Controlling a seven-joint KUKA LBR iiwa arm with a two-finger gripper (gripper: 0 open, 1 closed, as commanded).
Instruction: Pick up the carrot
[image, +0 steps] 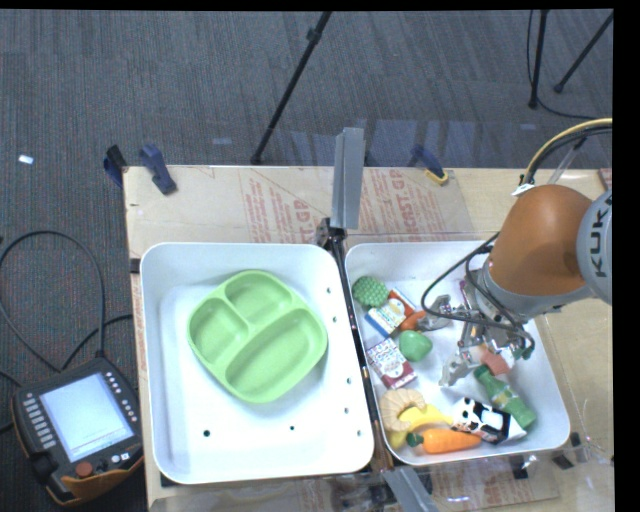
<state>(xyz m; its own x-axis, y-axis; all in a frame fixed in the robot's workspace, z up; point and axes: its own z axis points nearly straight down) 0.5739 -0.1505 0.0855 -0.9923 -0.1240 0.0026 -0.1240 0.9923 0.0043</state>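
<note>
Two shallow white bins sit side by side on the bench. Left bin (160, 300) first: it carries a light green divided plate (258, 335), three compartments, lying flat and turned at an angle, roughly mid-bin and toward the far side.

Over to the right bin (555, 395), and it's crowded. At the far left corner there's a green bumpy round piece (369, 291), and just beside it a small blue-and-white carton (388, 317). A green rounded item (415, 346) lies near the middle, with a red-and-white packet (392, 364) just left of it. Down at the near edge: a yellow ring-shaped piece (407, 407), a yellow item (420, 420) touching it, and right against them the carrot (449, 441), orange with a green tip, lying flat along the near wall. A black-and-white cow-patterned thing (484, 418) rests just behind the carrot's right end, and a green bottle-like item (503, 394) lies beside that.

The arm comes in from the right, orange band above the wrist, and the gripper (478, 352) hangs over the right half of this bin, above a reddish piece (494, 360), farther back than the carrot and clear of it. Its claw is a tangle of metal and cable from this angle; I cannot tell whether it's released or clenched.
</note>
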